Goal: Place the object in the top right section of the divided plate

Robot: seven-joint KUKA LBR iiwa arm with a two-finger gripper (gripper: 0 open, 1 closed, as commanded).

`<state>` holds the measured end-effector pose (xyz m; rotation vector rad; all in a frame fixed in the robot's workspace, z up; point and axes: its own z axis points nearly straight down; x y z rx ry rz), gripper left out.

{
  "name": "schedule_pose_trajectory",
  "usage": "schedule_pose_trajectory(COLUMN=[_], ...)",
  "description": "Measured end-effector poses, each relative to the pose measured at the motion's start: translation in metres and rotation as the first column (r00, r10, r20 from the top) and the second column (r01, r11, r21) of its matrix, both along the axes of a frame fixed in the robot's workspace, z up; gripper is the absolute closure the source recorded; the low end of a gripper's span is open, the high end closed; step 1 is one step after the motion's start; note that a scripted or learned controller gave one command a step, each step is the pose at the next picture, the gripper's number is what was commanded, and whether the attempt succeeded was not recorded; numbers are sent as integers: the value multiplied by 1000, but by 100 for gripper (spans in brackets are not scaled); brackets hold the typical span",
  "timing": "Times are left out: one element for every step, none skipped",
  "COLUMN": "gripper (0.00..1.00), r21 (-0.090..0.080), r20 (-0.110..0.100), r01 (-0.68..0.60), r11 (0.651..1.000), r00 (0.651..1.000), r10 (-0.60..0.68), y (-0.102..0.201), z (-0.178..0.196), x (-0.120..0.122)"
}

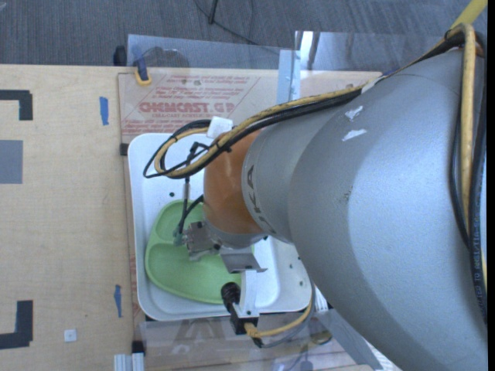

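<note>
The big grey arm [371, 207] comes in from the right and takes up most of what I can see, its orange band [226, 188] sitting right over the middle of the white bin [141, 207]. Below that band the wrist drops down toward the green divided plate [174, 265], which lies in the near left part of the bin. The end effector [199, 242] is low over the plate, around its right-hand side, but the wrist housing and a metal bracket cover it from this angle, so I cannot tell what state it is in or whether it is carrying anything. Whether it touches the plate I cannot tell either.

The object meant for the plate is hidden from me; the arm blocks much of the bin and the plate's right sections. The part of the plate I can see, its left lobe and near rim, is plain green.

Yellow and black cables [182, 149] loop off the wrist to the left, over the bin's far left corner. The bin rests on the pale wooden surface [62, 222], which carries blue tape marks [104, 110] and black corner marks [22, 105].
</note>
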<state>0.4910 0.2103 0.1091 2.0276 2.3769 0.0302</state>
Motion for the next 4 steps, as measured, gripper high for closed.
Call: schedule_pose_trajectory(gripper=[0,0,100,100], r21=[6,-12,-33,-33], r20=[10,-12,-8,-13], r01=[-13,-471,-454,-451], r11=[1000,882,890,892], r00=[1000,882,891,893], r10=[13,471,454,450], y=[9,3,-12,-15], z=[-13,-15,-1,8], x=[-1,2,10,9])
